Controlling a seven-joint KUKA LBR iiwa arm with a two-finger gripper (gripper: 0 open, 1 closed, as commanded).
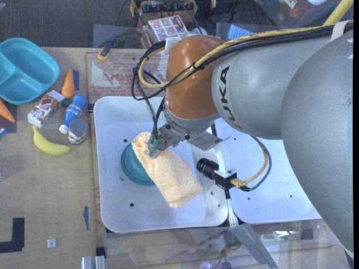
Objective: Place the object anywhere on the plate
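A teal plate point(133, 166) lies in the left white bin point(112, 206), partly covered by a yellow folded cloth point(171, 175) that drapes over its right side and stretches down to the right. My gripper point(152, 144) points down at the cloth's upper left end, right over the plate's rim. Its fingertips touch or press into the cloth there. The orange band and grey arm above hide the bin's upper right part.
On the wooden bench left of the bin lie a banana point(49, 143), a small can point(77, 131), a blue bottle point(74, 112), a small box point(45, 109), a carrot point(68, 84) and a blue divided dish point(25, 69). The right bin point(269, 200) sits under the arm.
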